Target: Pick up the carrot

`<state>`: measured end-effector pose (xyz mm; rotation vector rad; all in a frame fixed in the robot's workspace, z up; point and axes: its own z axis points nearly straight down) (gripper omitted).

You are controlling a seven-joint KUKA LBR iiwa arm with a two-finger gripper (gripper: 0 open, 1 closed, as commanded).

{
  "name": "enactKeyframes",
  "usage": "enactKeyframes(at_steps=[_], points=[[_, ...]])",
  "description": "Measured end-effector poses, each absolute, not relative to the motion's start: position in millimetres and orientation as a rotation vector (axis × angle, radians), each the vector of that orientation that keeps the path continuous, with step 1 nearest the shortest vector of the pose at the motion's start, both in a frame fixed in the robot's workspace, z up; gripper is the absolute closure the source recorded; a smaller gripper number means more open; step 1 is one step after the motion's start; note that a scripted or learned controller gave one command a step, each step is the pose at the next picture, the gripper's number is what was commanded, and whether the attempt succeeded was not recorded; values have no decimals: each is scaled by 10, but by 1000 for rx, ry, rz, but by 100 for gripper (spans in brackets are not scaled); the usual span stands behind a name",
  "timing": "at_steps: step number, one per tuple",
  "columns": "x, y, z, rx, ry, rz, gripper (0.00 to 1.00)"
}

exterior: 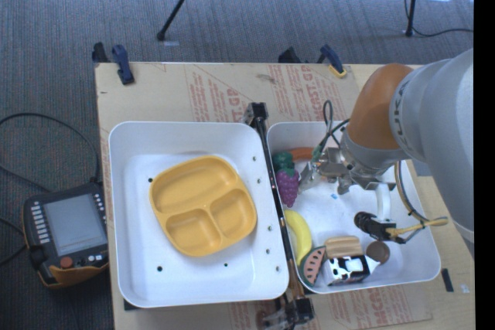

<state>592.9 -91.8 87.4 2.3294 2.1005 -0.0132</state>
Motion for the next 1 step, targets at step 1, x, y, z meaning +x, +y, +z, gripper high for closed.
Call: enactKeyframes(at_steps=[1], points=[[5129,-902,856,2250,2204,-8,0]])
